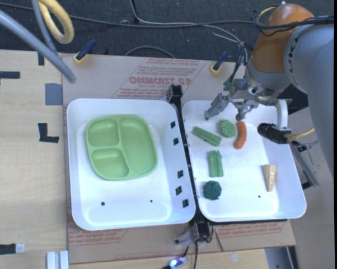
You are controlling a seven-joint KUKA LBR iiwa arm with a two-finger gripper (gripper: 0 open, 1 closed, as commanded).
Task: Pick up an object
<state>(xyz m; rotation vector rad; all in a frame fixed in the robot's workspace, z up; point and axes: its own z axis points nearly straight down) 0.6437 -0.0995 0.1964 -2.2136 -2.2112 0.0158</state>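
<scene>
My gripper hangs open over the back of the right bin, its two fingers spread wide with nothing between them. Just below it lie a round green berry-like piece and an orange-red sausage. A green bean pod lies to the left of those. Further forward lie a bundle of green stalks and a dark green broccoli head. A pale yellow corn wedge rests near the bin's right side.
The left bin holds a light green divided plate. A black divider runs between the bins. Cables and hoses cross the bench's back left. The grey arm with its orange band fills the upper right.
</scene>
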